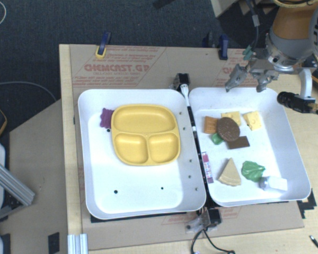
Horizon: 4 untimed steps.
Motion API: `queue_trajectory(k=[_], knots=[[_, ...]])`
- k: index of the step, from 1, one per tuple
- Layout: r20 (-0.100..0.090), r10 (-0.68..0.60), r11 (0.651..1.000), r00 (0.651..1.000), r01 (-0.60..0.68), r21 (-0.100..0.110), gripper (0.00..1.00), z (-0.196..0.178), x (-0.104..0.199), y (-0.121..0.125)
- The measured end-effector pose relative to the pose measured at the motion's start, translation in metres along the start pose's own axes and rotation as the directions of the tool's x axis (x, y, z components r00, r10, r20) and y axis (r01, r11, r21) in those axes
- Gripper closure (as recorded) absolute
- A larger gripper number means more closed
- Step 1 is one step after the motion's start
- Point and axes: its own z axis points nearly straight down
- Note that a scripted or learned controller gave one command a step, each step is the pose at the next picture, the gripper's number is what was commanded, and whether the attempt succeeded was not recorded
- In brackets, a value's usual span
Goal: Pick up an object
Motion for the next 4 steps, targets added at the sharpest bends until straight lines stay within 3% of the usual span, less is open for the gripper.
queue_trajectory(k=[1, 2, 4], knots=[[0.002, -0.002, 1.0, 1.0, 0.002, -0.014, 0.0, -0.008, 0.0, 0.002], [0.001, -0.002, 1.0, 1.0, 0.002, -0.007, 0.0, 0.055, 0.004, 0.001], [0.003, -0.002, 1.0, 1.0, 0.003, -0.014, 0.0, 0.157, 0.013, -0.005]])
